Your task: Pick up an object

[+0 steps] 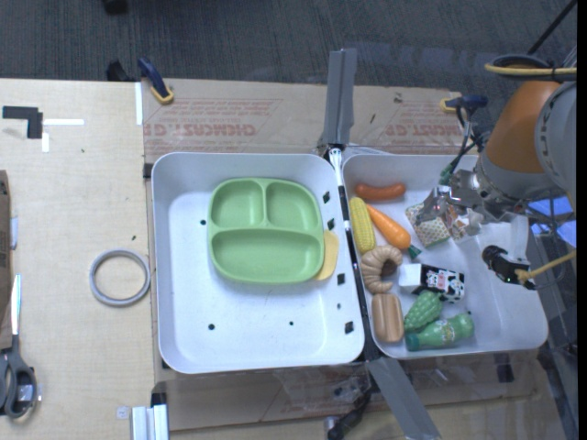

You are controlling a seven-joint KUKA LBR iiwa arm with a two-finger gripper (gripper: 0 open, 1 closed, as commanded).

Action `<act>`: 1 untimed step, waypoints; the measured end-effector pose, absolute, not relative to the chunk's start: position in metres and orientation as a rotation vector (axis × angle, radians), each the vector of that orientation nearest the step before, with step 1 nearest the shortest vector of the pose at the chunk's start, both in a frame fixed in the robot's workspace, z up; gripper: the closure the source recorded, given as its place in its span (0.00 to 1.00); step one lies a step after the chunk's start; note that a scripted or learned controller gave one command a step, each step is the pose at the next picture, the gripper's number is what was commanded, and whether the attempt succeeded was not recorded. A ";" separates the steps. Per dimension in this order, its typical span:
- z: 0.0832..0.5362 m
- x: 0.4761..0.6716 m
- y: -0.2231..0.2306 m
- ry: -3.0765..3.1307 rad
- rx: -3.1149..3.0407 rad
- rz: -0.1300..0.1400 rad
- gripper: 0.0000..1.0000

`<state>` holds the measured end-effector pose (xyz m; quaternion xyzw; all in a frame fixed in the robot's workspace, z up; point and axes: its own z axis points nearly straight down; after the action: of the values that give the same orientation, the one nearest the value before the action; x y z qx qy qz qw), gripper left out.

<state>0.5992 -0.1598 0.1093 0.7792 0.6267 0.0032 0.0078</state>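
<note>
Gripper (447, 211) sits low in the right bin (514, 333); I see it clamped on a crinkly clear packet (431, 225), just beside the carrot (389, 226) and toy corn (361, 225).

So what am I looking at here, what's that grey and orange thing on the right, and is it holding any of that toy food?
That is a robot arm, filmed by one fixed camera looking down at a slant. Its gripper hangs over the right bin, which holds toy food: a carrot, corn, a sausage, a hot dog and a green bottle. The left bin holds a green divided plate. Whether the gripper grips anything, I cannot tell; something crinkly and clear sits right beneath it.
</note>
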 end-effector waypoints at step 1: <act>0.096 0.617 -0.098 1.911 2.485 0.010 0.00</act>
<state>0.6171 -0.0980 0.0963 0.7928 0.6095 0.0033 0.0032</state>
